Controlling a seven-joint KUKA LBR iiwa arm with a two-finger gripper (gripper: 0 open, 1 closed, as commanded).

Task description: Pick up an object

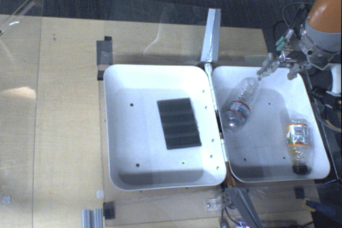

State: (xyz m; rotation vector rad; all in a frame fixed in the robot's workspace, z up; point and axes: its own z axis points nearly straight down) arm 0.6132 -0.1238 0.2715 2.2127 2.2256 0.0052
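Note:
A clear plastic bottle point(238, 103) with a blue-and-red label lies tilted in the left half of the right bin point(267, 165). A second bottle point(297, 144), with an orange label and a dark cap, lies near that bin's front right corner. A black ribbed rectangular pad point(178, 123) rests flat in the middle of the left bin point(123, 131). My gripper point(279, 68) hangs over the back edge of the right bin, up and to the right of the clear bottle. It is open, and nothing sits between its fingers point(265, 69).
A metal post point(211, 34) stands behind the seam where the two bins meet. Cables and dark hardware point(326, 104) crowd the right side of the right bin. Bare wooden bench point(48, 115) spreads to the left.

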